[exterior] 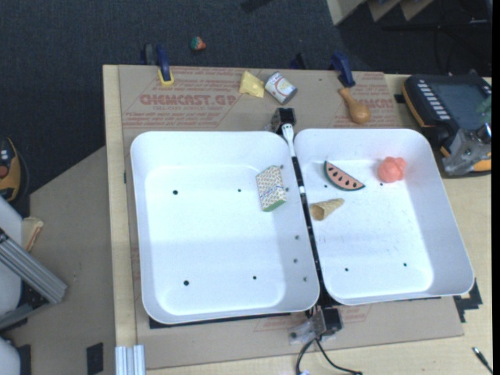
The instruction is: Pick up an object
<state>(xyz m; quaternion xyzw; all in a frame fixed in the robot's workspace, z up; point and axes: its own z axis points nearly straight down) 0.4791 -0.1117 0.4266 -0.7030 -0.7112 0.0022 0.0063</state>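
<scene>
Three toys crowd right bin's (437, 209) far edge.

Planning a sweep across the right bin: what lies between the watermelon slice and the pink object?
Nothing: in the camera view, bare white bin floor separates the watermelon slice from the pink object.

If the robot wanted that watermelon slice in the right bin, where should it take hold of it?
Probably from straight above, with the fingers closing across the narrow width at the middle of the watermelon slice. It lies flat on the right bin floor, long and thin, so its short span suits a pinch. The cone beside it sits apart, leaving room.
</scene>
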